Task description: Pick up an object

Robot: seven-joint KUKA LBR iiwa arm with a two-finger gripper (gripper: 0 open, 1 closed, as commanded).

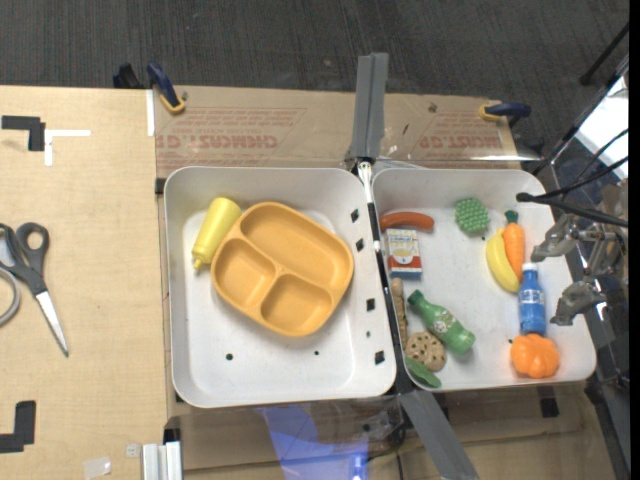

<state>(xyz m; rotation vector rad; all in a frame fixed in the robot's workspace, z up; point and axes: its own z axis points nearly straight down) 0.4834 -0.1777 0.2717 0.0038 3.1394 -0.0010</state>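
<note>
White bins sit side by side; the left bin [190, 368] carries a yellow tray [283, 268] and a bottle [213, 230], while the right bin [470, 363] holds the small toys. The gripper [578, 266] hangs at that bin's right rim, just beside the blue bottle [531, 303]; its metal parts blur together there, so whether it is wide or pinched I cannot tell. It grips nothing visibly. Carrot [513, 247], banana [499, 263] and pumpkin [535, 356] crowd close. The smart play is to drop straight over the blue bottle, straddle its narrow width, and avoid nudging the carrot.
</note>
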